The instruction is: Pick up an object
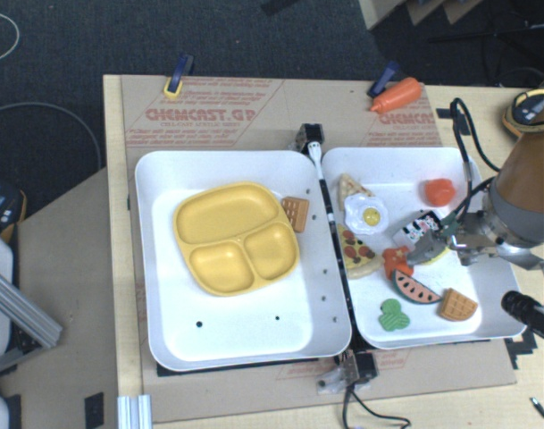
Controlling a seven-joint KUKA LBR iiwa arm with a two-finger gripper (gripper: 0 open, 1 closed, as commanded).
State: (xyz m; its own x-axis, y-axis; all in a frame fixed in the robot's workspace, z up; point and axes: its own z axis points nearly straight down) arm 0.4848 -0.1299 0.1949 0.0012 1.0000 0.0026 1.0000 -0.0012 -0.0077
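While the arm (522, 195) leans in from the right edge of the frame, your gripper (430, 247) sits low over the middle of the right bin (405, 157), its tip buried in a knot of toy food. Whether the jaws are wide, narrow or closed on anything cannot be told from this slant; the dark hardware hides them.

You have several candidates close by. A red piece (395, 259) lies just left of the tip, touching or nearly so. The watermelon slice (414, 288) lies just below it toward the lower edge of the frame, its long axis running from upper left to lower right. A yellowish item (435, 253) peeks out right under the tip. Farther off, the fried egg (369, 214) sits up and to the left, the pizza slice (356, 250) to the left against the bin wall, the red tomato (439, 191) above, the waffle (456, 305) and green piece (393, 315) below.

Judged from this, your nearest pick is whatever lies directly beneath the tip, with the red piece next. The left bin (164, 239), holding the yellow tray (234, 238) and a second waffle (295, 212), is well apart from the tool.
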